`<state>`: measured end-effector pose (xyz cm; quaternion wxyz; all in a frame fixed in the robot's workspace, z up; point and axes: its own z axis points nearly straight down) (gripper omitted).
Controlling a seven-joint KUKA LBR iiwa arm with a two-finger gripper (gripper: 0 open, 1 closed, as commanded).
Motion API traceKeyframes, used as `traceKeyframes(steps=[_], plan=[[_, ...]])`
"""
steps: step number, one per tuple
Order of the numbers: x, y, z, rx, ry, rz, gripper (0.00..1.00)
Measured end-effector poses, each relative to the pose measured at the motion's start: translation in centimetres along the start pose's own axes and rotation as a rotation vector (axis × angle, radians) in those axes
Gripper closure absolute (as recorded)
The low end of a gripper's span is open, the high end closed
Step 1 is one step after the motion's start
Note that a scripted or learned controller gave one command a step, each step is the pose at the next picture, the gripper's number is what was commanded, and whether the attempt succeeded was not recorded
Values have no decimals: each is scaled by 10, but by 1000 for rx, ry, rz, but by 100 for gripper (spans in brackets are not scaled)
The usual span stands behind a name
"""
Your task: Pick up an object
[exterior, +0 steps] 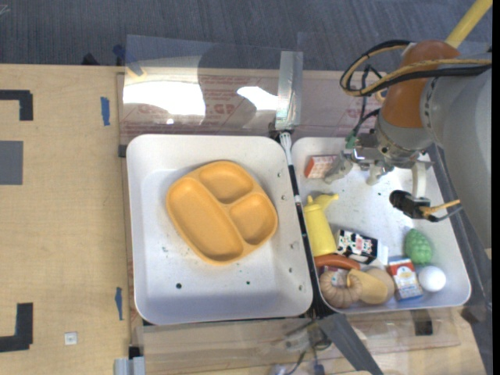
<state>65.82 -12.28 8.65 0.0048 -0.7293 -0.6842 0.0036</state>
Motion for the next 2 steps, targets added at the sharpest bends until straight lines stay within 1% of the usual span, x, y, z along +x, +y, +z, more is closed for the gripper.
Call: traceKeyframes(steps=[1, 2], plan=[[-44, 12, -9, -17, -6, -246, 0], [12, 4, 0, -14, -3, -327, 0]])
